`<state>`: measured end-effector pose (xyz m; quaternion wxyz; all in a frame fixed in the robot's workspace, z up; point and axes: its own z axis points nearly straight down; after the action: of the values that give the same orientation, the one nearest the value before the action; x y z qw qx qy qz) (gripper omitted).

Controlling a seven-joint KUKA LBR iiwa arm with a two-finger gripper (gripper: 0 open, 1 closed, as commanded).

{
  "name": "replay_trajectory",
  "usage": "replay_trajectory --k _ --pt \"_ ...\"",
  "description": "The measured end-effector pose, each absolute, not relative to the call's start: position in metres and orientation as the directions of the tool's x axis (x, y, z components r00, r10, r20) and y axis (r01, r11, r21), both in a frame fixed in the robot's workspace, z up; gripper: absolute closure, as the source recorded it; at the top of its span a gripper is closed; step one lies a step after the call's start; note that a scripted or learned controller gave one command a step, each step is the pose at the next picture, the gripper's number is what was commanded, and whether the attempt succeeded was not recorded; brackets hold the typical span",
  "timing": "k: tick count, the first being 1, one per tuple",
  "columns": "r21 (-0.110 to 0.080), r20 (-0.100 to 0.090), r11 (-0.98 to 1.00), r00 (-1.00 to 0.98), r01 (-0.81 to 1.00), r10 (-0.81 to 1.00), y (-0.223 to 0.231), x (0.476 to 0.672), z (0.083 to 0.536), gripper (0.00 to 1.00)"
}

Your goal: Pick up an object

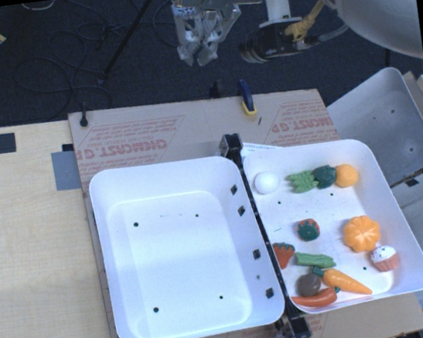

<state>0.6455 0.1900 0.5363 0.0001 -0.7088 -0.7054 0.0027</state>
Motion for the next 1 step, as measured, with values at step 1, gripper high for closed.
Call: replay_trajectory --k 1 --pt "-0.021 -0.006 0.003 -0.003 1.0 1.0 0.2438 0.6411 0.3037 1.0"
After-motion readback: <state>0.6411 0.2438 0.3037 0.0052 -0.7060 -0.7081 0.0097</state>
